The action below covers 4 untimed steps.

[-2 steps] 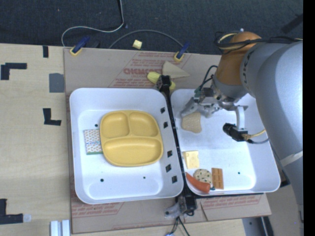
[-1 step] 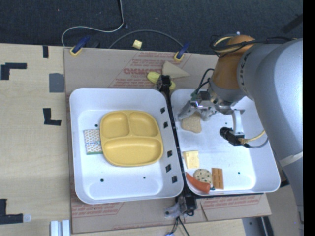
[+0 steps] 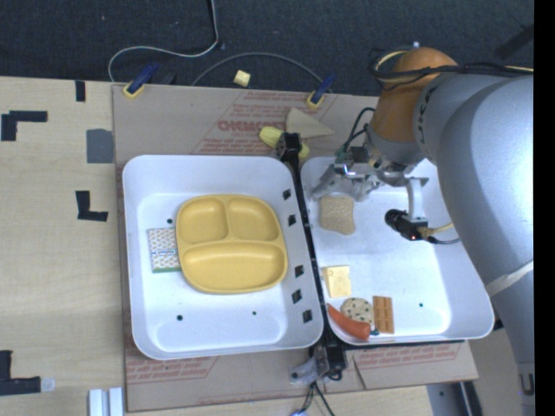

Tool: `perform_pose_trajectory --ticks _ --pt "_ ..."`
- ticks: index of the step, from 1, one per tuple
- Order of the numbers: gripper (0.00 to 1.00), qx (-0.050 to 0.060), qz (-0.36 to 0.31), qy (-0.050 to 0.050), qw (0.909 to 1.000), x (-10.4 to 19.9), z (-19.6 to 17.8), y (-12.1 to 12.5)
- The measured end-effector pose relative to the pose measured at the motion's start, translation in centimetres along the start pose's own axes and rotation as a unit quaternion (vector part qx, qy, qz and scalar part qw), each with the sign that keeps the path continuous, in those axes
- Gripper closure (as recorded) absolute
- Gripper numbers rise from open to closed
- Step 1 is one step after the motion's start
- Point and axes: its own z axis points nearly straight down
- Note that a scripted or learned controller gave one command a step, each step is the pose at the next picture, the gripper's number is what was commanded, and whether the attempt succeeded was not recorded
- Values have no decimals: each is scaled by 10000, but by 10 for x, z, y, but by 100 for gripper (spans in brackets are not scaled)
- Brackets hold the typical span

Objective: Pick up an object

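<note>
The table [image 3: 52, 258] was of pale wood, with black tape marks on it, and beyond it lay a dark carpet with a thin cable. A brown cardboard sheet [image 3: 217, 120] covered the middle of the table, held by blue clamps at its far edge. I give all places relative to the yellow tray.

The grey arm [image 3: 486, 189] was the largest thing; it came in from the right of the tray, with its orange band [image 3: 403, 102] at the far side. The left bin [image 3: 147, 319] held the yellow tray [image 3: 232, 243], a plate with three compartments, lying flat. The right bin [image 3: 434, 293] stood just right of the tray, behind the black divider between the two bins.

The gripper [image 3: 351, 180] was down in the right bin, to the right of the tray and a little farther back. Its state I cannot tell, because the wrist hid it. A beige sponge-like piece [image 3: 337, 216] lay just below the gripper; whether they touched was not clear.

A checkered cloth [image 3: 161, 250] lay against the left edge of the tray. Right of the tray and nearer the camera were a yellow square [image 3: 337, 281], a round cookie [image 3: 355, 309], a brown wafer [image 3: 383, 314] and a red sausage-like piece [image 3: 349, 324], close together.
</note>
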Motion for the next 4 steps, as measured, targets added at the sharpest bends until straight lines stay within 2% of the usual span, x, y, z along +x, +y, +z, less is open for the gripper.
perform_pose_trajectory --ticks 1,2,3,4 --pt "0 -12 7 -12 10000 0 -1 -34" --pt "0 -2 1 0 10000 -9 0 1" --pt "0 -13 10 -12 10000 -8 -1 -21" --pt "0 -4 4 -12 10000 8 -1 -19"
